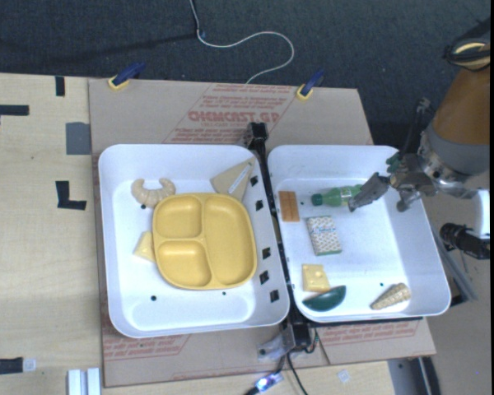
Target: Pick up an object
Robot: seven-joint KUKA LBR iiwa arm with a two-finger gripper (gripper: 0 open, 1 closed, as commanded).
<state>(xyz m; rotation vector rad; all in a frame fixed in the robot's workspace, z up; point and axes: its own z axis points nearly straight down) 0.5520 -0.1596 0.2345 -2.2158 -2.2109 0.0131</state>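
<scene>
Left bin [115, 220]: a yellow divided plate [204, 239] lies in the middle, well to the left of the gripper, with a beige curl [151, 191] at its upper left, a pale wedge [144, 245] at its left edge and a tan wedge [235, 178] at its upper right. None of these is within the arm's present reach line.

Right bin [412, 245]: an orange strip [288, 206] lies by the divider. A green bottle [336, 196] lies on its side just to the left of the gripper, its near end close to the lower fingertip. Below and to the left of the gripper sit a patterned packet [323, 235], a yellow block [315, 277] and a dark green piece [324, 299]. A tan wedge-shaped piece [391, 296] lies well below the gripper, near the front wall.

Gripper [384, 194]: it stands at the upper right of the right bin. One dark finger [369, 194] reaches left toward the bottle and the other sits to its right, so the fingers stand apart with nothing between them.

Step in hand, as a judgement: the approach. Nothing is grasped and no object is lifted. The bottle appears the likeliest target.

Next move, as a judgement: shift left so the fingers straddle the bottle across its narrow width, descend to the bin floor, then close. The bottle is round and may roll away from a one-sided contact.
</scene>
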